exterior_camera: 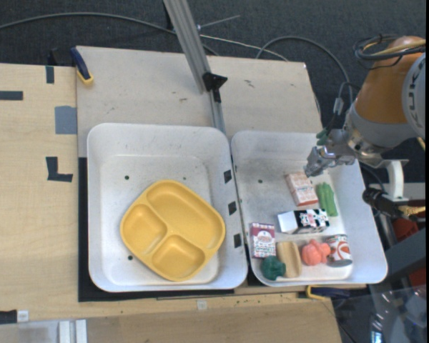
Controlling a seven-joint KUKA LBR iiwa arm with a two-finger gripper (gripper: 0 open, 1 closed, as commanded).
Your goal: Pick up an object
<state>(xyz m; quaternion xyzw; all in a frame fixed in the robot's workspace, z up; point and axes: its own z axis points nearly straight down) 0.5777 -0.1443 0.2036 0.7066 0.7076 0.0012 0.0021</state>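
Note:
My gripper hangs over the back right part of the right bin, just above and behind a small orange-and-white box. Nothing shows between it and the bin floor. Beside the box lies a green stick-shaped item. In front of them sit a black-and-white carton, a red-and-white packet, a tan block, a dark green lump, an orange-red lump and a small red-and-white can.
The left bin holds a yellow divided tray. A grey metal pole slants down to the bins' shared back edge. Cables run across the dark floor behind the bench.

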